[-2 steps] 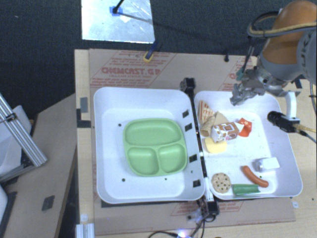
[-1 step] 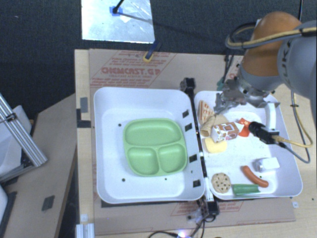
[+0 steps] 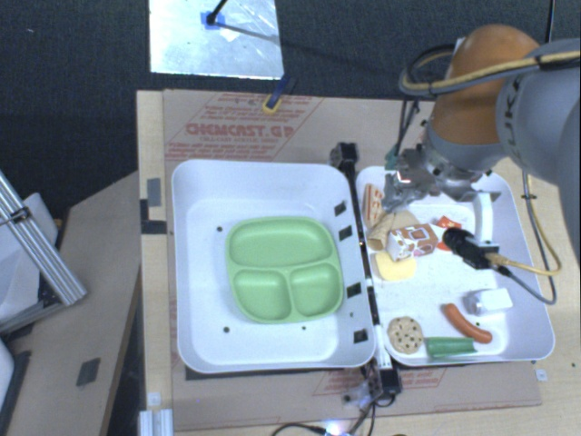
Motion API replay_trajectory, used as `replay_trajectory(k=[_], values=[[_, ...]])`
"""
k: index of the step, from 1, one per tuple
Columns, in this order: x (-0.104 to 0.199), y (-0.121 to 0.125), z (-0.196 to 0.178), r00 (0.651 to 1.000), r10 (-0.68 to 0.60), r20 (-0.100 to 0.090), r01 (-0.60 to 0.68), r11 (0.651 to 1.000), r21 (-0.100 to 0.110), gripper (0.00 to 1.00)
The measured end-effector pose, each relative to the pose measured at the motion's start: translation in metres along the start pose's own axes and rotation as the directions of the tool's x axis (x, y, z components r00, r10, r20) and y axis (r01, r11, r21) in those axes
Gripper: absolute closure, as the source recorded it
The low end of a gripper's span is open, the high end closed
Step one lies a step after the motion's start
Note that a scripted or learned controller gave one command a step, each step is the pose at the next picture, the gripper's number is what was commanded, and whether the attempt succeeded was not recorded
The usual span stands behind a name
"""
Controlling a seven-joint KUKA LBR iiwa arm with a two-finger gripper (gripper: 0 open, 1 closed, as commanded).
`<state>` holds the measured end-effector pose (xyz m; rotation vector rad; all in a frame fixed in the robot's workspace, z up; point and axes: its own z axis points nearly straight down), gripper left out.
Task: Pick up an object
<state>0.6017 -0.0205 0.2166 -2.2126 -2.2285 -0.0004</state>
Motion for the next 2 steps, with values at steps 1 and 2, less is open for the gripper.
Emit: replay_trajectory(k=[1, 2], values=[[-0.014, -0.002, -0.006, 1.000, 0.006, 0.001, -0.006, 1.000, -0.003, 1.00], [-0.012, 0.008, -0.001, 1.000, 0.002, 0.001, -0.002, 1.000, -0.003, 1.00]])
